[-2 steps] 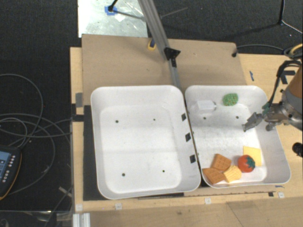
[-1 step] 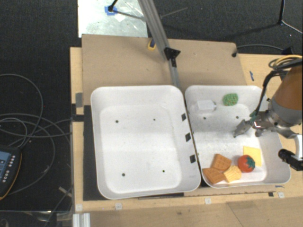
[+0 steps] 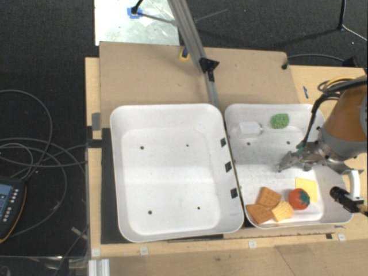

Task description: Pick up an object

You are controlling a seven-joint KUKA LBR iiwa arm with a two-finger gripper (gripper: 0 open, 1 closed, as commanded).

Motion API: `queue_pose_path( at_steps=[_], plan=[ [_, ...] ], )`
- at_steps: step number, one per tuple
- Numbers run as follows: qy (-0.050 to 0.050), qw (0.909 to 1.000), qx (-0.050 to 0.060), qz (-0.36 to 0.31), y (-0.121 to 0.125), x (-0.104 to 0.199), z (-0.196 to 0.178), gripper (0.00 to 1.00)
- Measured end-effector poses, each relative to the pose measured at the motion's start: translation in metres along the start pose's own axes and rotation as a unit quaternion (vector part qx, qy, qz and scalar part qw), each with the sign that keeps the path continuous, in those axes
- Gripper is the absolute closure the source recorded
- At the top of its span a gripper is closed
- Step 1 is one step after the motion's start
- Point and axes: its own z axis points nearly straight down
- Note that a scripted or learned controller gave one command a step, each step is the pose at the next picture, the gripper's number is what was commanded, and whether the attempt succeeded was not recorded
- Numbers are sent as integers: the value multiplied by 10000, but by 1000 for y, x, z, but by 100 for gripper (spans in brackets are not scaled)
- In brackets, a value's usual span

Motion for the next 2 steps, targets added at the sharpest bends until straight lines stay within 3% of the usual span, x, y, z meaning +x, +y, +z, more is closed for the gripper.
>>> queue_pose_path(
  at_steps=[1,2],
  plan=[
    [-5,10000,-26,2,1,-1,-13,100],
    [-14,10000,-43,-22,10,5,-63,100]
  ],
)
